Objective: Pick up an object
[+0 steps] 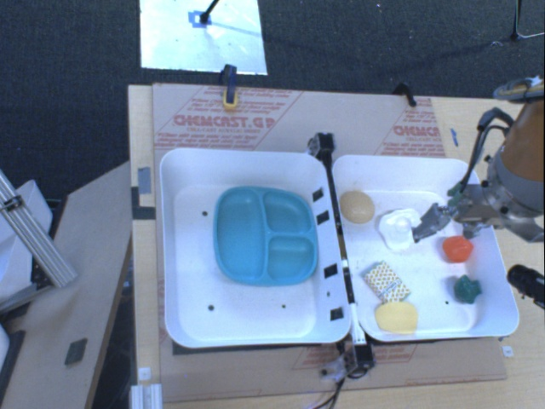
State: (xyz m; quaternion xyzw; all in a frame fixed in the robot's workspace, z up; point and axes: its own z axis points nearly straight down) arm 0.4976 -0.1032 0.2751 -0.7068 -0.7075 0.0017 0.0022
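The right bin holds several small objects. A tan rounded one lies at its far left, with a white lump beside it. An orange piece and a dark green piece lie toward the right. A checkered block and a yellow rounded object lie near the front. My gripper reaches in from the right, low over the bin. Its tip sits at the right edge of the white lump, left of the orange piece. Nothing is visibly lifted.
The left bin holds a blue divided plate. A black ridge separates the two bins. Cardboard lies under both. The arm's grey body hangs over the right bin's right edge.
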